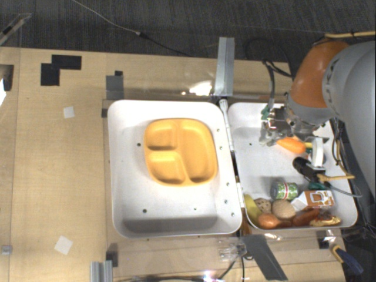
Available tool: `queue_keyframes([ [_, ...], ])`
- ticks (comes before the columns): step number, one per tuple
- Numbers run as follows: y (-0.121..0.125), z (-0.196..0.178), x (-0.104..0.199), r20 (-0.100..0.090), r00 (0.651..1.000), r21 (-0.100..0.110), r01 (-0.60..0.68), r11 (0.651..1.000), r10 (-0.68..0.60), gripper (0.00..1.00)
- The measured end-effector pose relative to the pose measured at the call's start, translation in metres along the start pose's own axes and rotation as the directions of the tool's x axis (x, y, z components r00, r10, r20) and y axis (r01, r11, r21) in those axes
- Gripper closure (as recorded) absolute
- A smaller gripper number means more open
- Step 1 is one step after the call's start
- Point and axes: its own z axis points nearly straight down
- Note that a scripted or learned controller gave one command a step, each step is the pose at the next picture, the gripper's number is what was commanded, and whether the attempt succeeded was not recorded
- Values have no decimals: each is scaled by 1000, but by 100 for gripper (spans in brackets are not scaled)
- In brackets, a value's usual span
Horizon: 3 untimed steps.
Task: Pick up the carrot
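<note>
The carrot [292, 144] is a short orange piece in the upper part of the right bin [249, 157], seen just under the wrist. My gripper [269, 135] hangs low over that bin, at the carrot's left end. From this angle I cannot make out whether the carrot is in its grasp or lying beside it on the bin floor. The grey arm with its orange band [311, 75] reaches in from the upper right and hides the bin's far right corner.
A yellow divided plate [179, 151] lies in the left bin [126, 204]. Along the right bin's front edge sit a green can [285, 190], a banana [251, 207], a potato [283, 209], an onion [268, 220], a small carton [320, 198] and a brown sausage [305, 217].
</note>
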Motion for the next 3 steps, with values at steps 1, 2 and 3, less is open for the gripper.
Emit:
queue_keyframes([
  [1, 67, -105, -39, 3, 972, -4, -235, 972, 235, 100],
  [2, 66, -102, -38, 4, 972, 1, -234, 972, 234, 0],
  [3, 35, 19, -56, 3, 969, 2, -246, 969, 246, 0],
])
